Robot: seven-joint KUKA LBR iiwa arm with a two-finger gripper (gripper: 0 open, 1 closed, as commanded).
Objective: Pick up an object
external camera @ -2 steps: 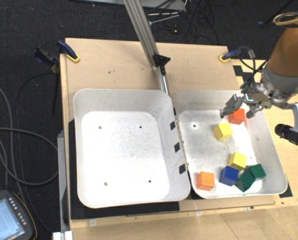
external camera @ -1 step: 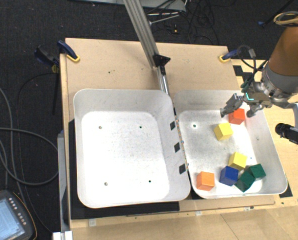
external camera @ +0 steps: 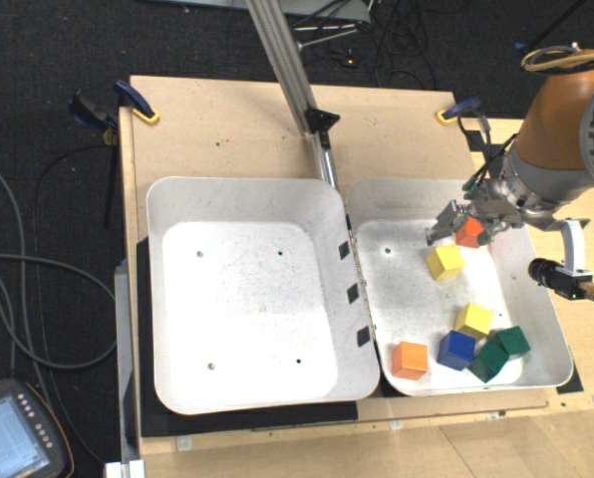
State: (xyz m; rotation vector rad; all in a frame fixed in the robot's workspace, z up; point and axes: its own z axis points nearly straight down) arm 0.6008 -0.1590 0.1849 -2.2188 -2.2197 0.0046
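Orange-red block [external camera: 468, 233] sits between the fingers of the gripper [external camera: 466, 229], which is closed on it, over the upper part of the right bin [external camera: 397, 217]. Just below and left of that block a yellow cube [external camera: 444, 262] lies on the bin floor. Further toward the bin's near edge are a second yellow cube [external camera: 473, 319], a blue cube [external camera: 456, 350], two dark green blocks [external camera: 500, 351] and an orange cube [external camera: 409, 359]. Left of this bin stands the left bin [external camera: 242, 287].
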